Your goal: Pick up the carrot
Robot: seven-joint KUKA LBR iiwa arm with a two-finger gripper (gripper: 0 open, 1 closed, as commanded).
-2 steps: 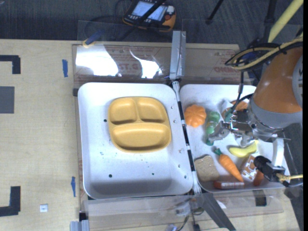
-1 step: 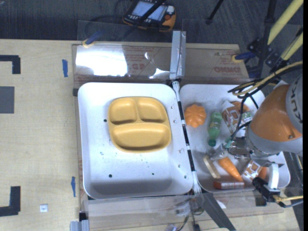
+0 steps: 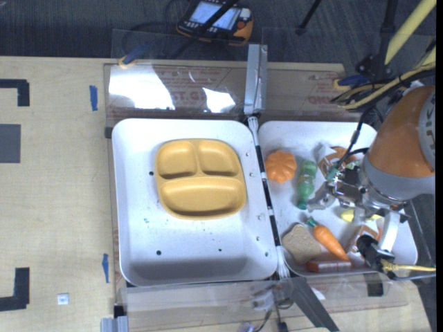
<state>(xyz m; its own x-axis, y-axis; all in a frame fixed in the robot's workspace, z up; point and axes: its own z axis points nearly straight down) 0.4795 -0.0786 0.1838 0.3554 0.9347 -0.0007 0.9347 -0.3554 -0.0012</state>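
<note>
Carrot (image 3: 328, 239) lies in the right bin (image 3: 277, 135), near its front edge — tilted, beside a bread slice (image 3: 297, 241) and above a red sausage-like piece (image 3: 331, 264). Gripper (image 3: 339, 185) hangs over the bin's middle, apart from the carrot — finger state cannot be told. Left bin (image 3: 131, 206) holds a yellow divided plate (image 3: 201, 178).

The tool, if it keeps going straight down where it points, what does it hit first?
Probably the right bin floor beside the carrot; the tool hangs up and right of it, though depth is unclear.
</note>
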